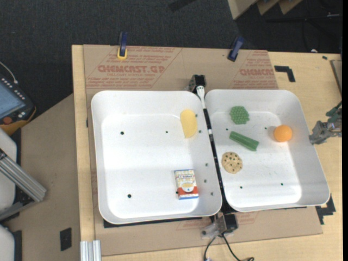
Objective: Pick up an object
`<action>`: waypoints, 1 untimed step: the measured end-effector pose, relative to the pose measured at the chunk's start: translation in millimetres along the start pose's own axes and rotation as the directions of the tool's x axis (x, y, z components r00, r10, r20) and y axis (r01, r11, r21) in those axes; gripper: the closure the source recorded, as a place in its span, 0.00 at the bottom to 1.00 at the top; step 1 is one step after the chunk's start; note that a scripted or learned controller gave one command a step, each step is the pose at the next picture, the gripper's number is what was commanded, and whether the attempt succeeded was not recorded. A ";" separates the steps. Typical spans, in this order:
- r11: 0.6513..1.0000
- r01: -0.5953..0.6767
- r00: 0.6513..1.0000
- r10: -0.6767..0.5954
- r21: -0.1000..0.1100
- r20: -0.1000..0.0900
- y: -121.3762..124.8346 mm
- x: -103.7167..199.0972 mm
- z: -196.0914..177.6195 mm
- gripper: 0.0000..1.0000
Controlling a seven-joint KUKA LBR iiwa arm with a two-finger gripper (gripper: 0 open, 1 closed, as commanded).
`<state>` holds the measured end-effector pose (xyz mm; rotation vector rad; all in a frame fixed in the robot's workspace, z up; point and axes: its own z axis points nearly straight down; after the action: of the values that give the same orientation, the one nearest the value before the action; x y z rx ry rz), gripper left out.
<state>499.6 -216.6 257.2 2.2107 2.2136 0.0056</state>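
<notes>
The left bin [109,145] holds a pale yellow oblong piece [188,123] near its right wall and a small printed box [186,184] near its front right corner. In the right bin [304,184] lie a green bumpy round piece [239,114], a green stick [243,141], a chocolate-chip cookie [232,162] and an orange ball [283,134]. My gripper [322,131] sits at the view's right edge, just outside the right bin's right wall, a short way right of the orange ball. Nothing is seen in it.
The bins rest on a cardboard sheet [163,64] held by two clamps at the back. A black fitting [197,83] sits at the back between the bins, and cables [220,230] at the front.
</notes>
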 end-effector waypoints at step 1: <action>1.000 0.001 1.000 -0.001 -0.003 0.002 0.9 -0.2 -10.4 1.00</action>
<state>500.4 -216.7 267.6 2.2073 2.2120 0.0071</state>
